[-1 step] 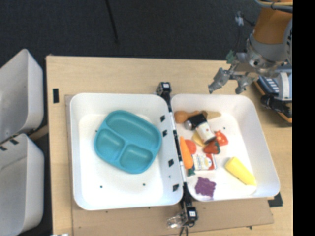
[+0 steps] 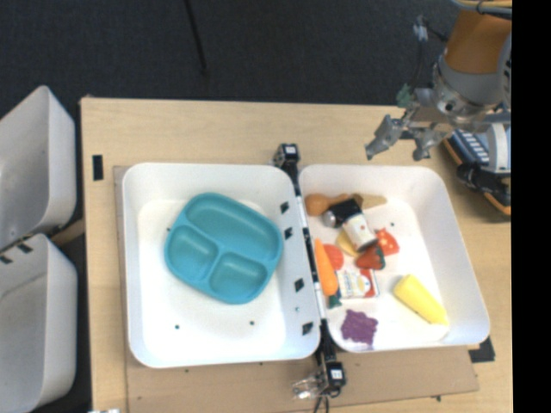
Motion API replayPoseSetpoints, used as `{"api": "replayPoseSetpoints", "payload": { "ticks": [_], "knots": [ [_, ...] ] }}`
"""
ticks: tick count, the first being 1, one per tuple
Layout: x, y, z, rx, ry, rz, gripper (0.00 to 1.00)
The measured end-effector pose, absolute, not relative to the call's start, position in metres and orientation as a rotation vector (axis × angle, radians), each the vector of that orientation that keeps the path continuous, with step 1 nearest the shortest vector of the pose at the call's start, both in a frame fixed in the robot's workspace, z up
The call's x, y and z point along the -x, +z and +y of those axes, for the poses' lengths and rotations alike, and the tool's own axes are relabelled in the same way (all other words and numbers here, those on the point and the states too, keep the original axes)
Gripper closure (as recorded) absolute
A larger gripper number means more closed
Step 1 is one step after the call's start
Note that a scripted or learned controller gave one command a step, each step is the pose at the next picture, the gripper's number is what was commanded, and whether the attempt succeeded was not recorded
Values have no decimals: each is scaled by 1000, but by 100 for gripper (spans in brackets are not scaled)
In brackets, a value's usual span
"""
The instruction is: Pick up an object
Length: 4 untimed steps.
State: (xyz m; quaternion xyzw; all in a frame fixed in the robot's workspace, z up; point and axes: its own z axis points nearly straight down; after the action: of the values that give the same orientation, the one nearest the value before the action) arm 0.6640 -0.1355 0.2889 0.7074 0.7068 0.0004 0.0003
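Note:
The right bin (image 2: 452, 231) holds a heap of small items: a brown pear-shaped piece (image 2: 318, 202), a black object (image 2: 345, 208), a white bottle (image 2: 355, 229), an orange carrot (image 2: 325, 265), a red piece (image 2: 380, 251), a yellow corn cob (image 2: 420, 299) and a purple bunch of grapes (image 2: 359, 325). My gripper (image 2: 401, 144) hangs above the bench just beyond the right bin's far rim, well above the items. It is open with nothing between its fingers (image 2: 380, 141).
The left bin (image 2: 138, 317) holds a teal divided plate (image 2: 224, 248). A small printed packet (image 2: 356, 285) lies between the carrot and the corn. White casings (image 2: 30, 188) stand off the bench at the left. Cables and equipment (image 2: 482, 157) sit at the right edge.

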Motion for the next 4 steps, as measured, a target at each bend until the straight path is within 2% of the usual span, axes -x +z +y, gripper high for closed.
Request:
{"api": "replayPoseSetpoints", "payload": {
  "ticks": [2,3,4],
  "knots": [
    [-660,200,-144,-2224,-5,2218,0],
    [-656,141,-151,-2224,-4,2218,0],
    [-661,109,-151,-2220,16,2209,0]
  ]
}}
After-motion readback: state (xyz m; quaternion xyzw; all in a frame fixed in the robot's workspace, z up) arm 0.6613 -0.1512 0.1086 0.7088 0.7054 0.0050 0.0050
